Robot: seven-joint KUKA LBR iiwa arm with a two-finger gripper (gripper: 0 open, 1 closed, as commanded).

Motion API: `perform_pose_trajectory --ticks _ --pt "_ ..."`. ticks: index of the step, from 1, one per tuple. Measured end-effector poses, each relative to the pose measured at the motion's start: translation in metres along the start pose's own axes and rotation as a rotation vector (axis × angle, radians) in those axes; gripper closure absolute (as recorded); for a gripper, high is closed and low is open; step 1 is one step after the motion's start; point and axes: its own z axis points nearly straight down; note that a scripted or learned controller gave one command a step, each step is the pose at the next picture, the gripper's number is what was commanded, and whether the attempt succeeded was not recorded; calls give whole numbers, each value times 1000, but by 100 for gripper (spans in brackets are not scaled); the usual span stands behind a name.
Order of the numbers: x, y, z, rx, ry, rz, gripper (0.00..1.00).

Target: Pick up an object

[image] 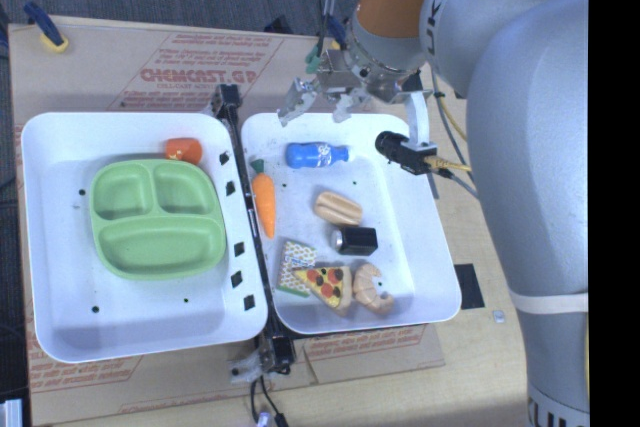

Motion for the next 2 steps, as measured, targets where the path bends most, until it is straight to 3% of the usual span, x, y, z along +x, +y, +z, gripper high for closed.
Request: perform_pose_trajectory --ticks 1,2 --pt "3 -20 50 2 0 -361 0" --pt "2 -20 50 2 0 -360 0"
